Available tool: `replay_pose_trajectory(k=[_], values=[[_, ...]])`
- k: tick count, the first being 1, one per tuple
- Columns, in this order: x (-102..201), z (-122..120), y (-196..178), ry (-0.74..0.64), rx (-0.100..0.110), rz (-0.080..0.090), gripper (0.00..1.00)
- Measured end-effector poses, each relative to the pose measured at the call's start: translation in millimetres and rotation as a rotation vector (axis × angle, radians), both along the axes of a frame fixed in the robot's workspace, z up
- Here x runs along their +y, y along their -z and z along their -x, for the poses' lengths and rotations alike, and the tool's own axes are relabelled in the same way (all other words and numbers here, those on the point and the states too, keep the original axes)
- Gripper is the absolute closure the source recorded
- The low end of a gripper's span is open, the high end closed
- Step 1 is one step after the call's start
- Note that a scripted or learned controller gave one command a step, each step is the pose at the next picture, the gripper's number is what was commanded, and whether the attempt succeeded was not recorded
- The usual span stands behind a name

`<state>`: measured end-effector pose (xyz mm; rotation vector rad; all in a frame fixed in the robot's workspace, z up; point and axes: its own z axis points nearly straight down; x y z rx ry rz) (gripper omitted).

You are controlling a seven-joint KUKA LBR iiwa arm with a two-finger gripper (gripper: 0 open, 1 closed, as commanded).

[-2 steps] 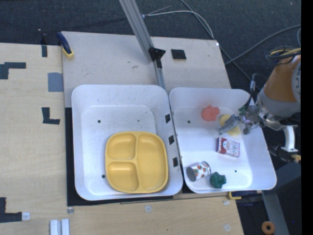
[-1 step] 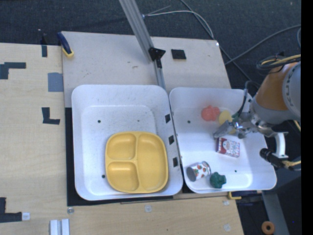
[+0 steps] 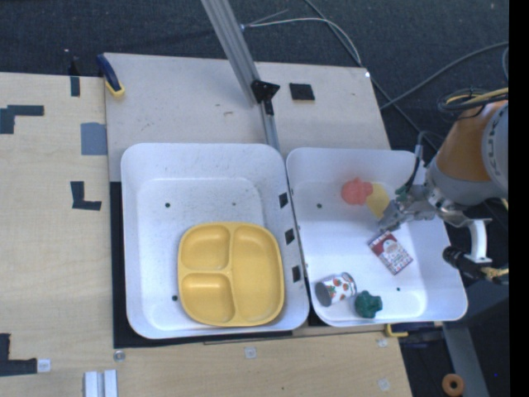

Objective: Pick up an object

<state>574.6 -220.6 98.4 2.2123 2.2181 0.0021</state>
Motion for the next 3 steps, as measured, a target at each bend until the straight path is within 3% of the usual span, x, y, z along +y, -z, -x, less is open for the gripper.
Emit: replay_pose_trajectory(k=[2,3], values=[[-1,1,-116,0.001,0.003,-0.003,1.0],[48,-2,-107,-0.003,0.009,-0.007,1.0]])
